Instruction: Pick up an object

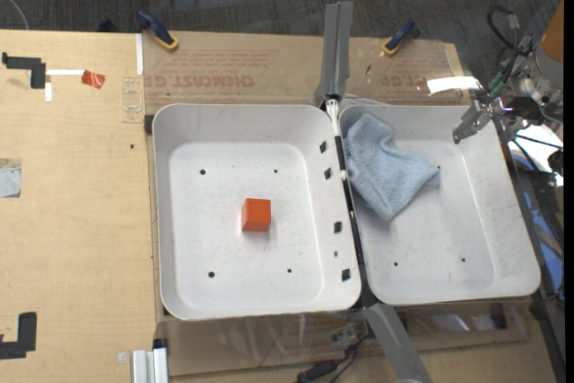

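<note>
An orange-red cube [256,215] sits near the middle of the left white bin [179,193]. A crumpled light-blue cloth [384,164] lies in the far left part of the right white bin [484,229], against the wall shared with the other bin. My gripper [477,117] hangs at the far right corner of the right bin, above its rim. It is well to the right of the cloth and touches neither object. Nothing shows in its grasp.
A grey bar [336,49] runs along the seam between the bins. Behind them lies cardboard [242,72] held by two clamps [157,30] [399,38]. A wooden board [72,193] lies left of the bins. Cables [516,49] hang by the arm at right.
</note>
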`<state>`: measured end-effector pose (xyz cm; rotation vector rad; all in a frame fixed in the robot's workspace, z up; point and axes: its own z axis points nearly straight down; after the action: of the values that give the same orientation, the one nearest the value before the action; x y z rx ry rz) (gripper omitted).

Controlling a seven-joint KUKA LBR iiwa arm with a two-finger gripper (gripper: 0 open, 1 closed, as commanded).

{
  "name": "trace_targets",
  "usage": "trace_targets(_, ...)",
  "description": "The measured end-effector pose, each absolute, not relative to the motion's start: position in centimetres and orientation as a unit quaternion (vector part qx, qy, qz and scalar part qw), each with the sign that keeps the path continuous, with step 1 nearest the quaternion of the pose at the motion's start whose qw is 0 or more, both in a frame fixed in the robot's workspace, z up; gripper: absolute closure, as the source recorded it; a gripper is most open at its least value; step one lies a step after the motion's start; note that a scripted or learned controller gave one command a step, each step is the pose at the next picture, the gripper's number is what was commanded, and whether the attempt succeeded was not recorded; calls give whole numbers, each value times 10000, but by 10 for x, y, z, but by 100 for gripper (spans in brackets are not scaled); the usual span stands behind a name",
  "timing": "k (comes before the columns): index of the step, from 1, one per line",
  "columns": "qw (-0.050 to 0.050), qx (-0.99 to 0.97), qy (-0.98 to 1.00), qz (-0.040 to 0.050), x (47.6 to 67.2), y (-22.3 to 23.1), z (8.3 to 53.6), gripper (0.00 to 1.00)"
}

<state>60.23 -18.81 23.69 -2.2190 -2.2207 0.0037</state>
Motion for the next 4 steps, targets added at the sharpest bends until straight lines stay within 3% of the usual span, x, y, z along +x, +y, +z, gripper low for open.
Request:
trace_targets(1,-3,-7642,-6450,-3,576,-153,92,0)
trace_targets(2,-11,-6535,-7569,6,659,-134,92,0)
trace_targets(3,-17,-6527,-7576,9,660,-135,101,100)
trace_targets(4,-13,-6731,-7396,-3,660,-97,93,100)
